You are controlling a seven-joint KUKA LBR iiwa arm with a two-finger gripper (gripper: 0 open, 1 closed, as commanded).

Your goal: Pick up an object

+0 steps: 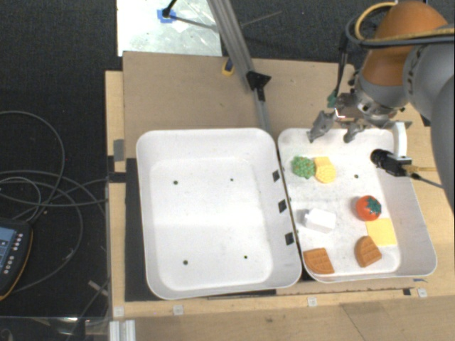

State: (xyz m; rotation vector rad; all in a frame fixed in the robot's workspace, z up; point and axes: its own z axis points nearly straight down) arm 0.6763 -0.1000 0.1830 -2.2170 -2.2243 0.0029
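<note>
open hand (335,131) above right bin (419,222)

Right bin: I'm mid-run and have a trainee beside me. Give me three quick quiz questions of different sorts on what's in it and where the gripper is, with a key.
1. True or false: the gripper holds the tomato between its fingers.
2. Multiple choice: which item touches the green broccoli-like piece? A) white block B) yellow corn-like piece C) yellow slice
3. Fill in: the two brown bread-like pieces lie along the right bin's ____ edge.

Key
1. False: the open gripper hovers over the bin's far edge, nothing between its fingers.
2. B
3. Near (bottom of the view).
</note>
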